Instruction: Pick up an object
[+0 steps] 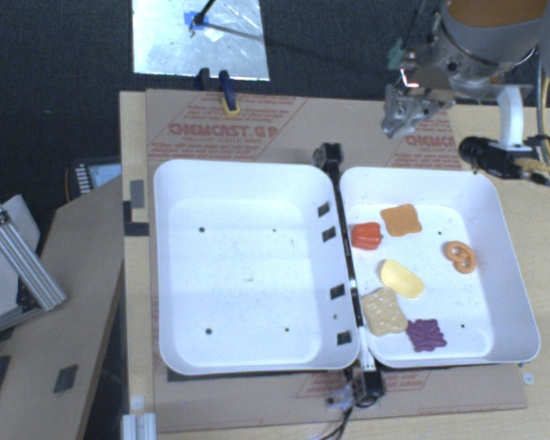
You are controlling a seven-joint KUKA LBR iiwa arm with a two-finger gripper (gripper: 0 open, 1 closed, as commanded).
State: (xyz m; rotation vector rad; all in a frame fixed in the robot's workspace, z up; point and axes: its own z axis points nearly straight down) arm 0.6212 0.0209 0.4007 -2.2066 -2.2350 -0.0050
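Note:
The right bin [509,246] holds several small toy foods: a red pepper [366,236], an orange toast-like piece [401,219], a pretzel [459,257], a yellow piece [402,279], a tan cracker [384,311] and a purple grape bunch [426,335]. My gripper [404,117] hangs high above the bench behind the right bin's far edge, well apart from all of them. Nothing shows between its fingers.
The left bin [165,246] sits beside the right one, joined by black clips [335,264] along the shared edge. A shiny foil sheet [200,24] lies on the dark floor at the back. Cardboard [229,122] underlies both bins.

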